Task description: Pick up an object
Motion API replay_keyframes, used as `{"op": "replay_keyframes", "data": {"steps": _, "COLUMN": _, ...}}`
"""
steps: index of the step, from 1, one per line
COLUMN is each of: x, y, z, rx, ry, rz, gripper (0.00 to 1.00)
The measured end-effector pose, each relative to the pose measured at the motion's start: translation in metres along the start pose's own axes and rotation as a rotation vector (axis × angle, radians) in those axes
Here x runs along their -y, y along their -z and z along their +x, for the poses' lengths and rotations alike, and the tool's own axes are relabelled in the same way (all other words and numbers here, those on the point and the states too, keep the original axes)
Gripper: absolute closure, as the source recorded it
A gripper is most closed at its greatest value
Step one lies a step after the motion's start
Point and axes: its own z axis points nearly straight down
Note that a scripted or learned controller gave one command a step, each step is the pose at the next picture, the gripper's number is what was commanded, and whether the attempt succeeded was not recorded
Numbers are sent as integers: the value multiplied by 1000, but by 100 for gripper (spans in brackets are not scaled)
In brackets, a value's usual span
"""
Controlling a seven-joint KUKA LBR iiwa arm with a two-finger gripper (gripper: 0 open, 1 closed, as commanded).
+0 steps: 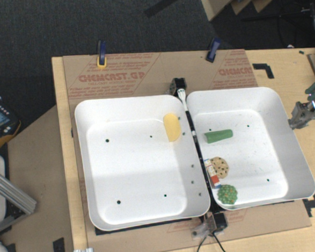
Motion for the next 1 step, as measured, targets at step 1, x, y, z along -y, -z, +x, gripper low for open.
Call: {"op": "replay_keyframes", "data": {"steps": 1, "x": -1, "y": 10, "z": 0, "rx": 2, "ry": 0, "rz": -3, "gripper": 100}}
